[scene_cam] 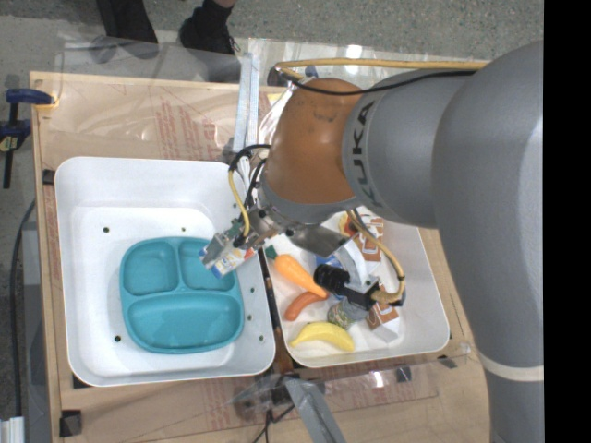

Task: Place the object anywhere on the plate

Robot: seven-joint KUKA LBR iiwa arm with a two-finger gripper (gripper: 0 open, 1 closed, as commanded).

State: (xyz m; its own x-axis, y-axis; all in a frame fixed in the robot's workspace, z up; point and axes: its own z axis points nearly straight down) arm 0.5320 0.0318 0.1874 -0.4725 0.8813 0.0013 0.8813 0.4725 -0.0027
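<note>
the gripper hangs over the teal plate's upper right compartment, clamped on a small blue-and-white object, too blurred to name. the arm's bulk hides much of the right bin, where a carrot and banana show.

Left bin lies open around the teal plate; right bin is crowded with carrot, banana and boxes

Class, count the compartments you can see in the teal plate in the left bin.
3. On the teal plate: one small compartment at upper left, one at upper right partly covered by the pincer, and one large along the bottom.
</note>
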